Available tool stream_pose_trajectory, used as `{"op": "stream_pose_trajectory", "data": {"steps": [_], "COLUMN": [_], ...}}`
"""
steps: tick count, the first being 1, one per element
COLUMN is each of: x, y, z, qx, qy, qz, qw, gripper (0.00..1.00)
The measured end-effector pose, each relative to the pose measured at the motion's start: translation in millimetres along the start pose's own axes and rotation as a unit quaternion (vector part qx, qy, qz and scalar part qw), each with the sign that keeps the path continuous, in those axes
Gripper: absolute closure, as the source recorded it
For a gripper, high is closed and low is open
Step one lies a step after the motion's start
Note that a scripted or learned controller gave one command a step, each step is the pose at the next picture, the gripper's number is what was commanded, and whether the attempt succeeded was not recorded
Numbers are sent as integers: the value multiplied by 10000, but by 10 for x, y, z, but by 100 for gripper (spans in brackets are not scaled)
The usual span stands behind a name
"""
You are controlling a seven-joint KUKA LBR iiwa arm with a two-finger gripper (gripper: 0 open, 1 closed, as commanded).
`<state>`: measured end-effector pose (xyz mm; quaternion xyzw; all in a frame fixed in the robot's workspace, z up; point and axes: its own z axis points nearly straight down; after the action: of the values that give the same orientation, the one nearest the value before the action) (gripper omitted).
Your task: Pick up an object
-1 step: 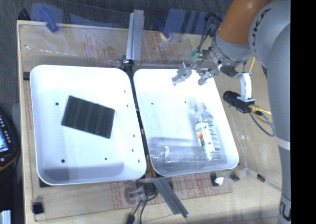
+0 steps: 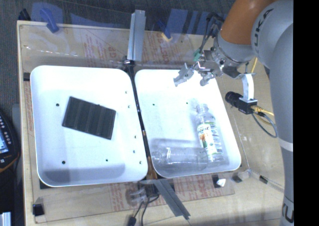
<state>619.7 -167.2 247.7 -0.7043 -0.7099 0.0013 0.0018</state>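
Note:
A dark ribbed rectangular pad lies flat in the left bin. In the right bin, a clear plastic bottle with a green and white label lies along the right wall, cap toward the back. A second clear container lies crosswise along the front wall, touching the bottle's base. My gripper hangs over the back edge of the right bin, above and behind the bottle's cap. Its fingers are spread open with nothing between them.
A metal bar stands at the back where the two bins meet. The wooden bench surrounds both bins. The arm's orange band and grey body fill the upper right.

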Motion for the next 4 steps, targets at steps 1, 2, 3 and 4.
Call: {"op": "stream_pose_trajectory", "data": {"steps": [1,2,3,4], "x": [-416,-383,-373,49], "y": [-286,-822,-756,-887], "z": [692,399,586,1574], "qx": [1,-7,5,15], "qy": [-3,-3,11,9], "qz": [395,544,151,1432], "qw": [9992,9985,9999,9897], "gripper": [0,0,0,0]}}
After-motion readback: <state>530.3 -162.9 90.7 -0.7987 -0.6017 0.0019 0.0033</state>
